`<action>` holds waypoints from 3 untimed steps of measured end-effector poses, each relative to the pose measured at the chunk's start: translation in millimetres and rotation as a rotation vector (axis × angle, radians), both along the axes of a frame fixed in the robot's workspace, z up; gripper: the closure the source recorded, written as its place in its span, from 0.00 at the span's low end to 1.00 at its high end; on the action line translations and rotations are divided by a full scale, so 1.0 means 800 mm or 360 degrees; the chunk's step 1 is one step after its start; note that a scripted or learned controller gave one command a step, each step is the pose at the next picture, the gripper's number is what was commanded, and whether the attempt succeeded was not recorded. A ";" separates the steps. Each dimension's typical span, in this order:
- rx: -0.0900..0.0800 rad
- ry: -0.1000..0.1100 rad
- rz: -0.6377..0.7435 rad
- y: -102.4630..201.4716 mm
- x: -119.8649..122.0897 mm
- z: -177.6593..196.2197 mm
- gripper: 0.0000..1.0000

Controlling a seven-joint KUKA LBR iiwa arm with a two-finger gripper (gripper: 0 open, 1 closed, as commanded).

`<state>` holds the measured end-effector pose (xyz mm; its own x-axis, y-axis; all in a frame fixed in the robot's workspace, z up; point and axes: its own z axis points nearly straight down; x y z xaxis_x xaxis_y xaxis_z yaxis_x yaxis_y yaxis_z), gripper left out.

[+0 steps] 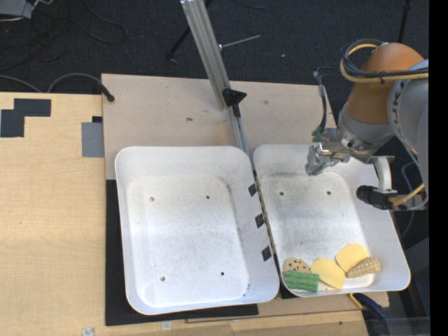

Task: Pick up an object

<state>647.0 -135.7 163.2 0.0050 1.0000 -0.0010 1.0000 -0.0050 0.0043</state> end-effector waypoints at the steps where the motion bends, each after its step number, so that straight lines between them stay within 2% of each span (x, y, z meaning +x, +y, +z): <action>1: -0.0001 0.0000 0.0003 -0.011 -0.001 0.073 1.00; 2: 0.0001 0.0003 0.0012 -0.012 0.000 0.112 1.00; 3: 0.0006 0.0012 0.0014 0.053 0.011 0.094 1.00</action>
<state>656.1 -93.4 238.4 -0.0038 1.0000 0.0025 1.0000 0.0039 -0.0033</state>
